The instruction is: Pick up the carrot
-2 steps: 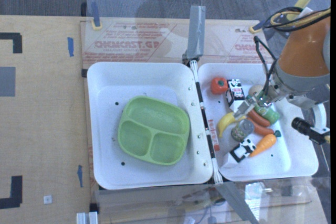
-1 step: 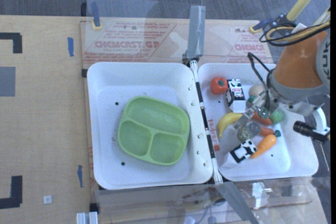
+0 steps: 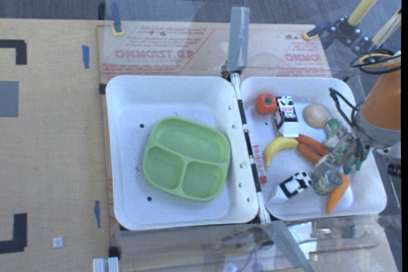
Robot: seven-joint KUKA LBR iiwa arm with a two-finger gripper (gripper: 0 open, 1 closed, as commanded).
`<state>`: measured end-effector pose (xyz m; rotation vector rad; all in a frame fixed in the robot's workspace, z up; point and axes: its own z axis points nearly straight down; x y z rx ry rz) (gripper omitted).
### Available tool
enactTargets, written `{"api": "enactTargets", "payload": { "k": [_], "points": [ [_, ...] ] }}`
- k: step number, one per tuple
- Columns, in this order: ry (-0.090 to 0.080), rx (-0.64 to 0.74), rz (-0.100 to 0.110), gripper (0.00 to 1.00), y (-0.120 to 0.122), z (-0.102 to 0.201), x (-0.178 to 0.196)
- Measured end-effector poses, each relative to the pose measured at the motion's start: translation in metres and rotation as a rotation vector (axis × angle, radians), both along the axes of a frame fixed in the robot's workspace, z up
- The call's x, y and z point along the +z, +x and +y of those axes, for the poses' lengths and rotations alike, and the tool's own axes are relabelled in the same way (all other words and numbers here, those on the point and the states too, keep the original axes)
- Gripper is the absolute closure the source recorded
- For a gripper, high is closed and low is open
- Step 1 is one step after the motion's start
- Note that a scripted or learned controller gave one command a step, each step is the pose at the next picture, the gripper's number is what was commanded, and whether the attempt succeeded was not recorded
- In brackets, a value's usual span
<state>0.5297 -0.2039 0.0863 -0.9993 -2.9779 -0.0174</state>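
Where the right bin (image 3: 366,204) nears its 5 o'clock corner, the carrot (image 3: 336,193) lies slanted, orange and tapering downward, with more orange pieces at its 11 o'clock beside a banana (image 3: 278,148). Just at the carrot's 10 o'clock hangs the gripper (image 3: 331,169), reaching in from 3 o'clock over the bin; whether it is spread or pinching anything I cannot tell.

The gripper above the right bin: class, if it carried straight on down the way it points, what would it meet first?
Probably the carrot lying under the gripper near the right bin's front edge, though depth is hard to judge from above.
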Motion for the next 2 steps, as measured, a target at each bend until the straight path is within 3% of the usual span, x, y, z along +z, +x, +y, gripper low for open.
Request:
{"api": "enactTargets", "payload": {
  "k": [1,2],
  "points": [
    [-0.008,0.038,-0.002,0.00,-0.0476,-0.0133,-0.0002],
    [-0.006,0.031,-0.004,1.00,-0.0469,-0.0142,0.0079]
  ]
}}
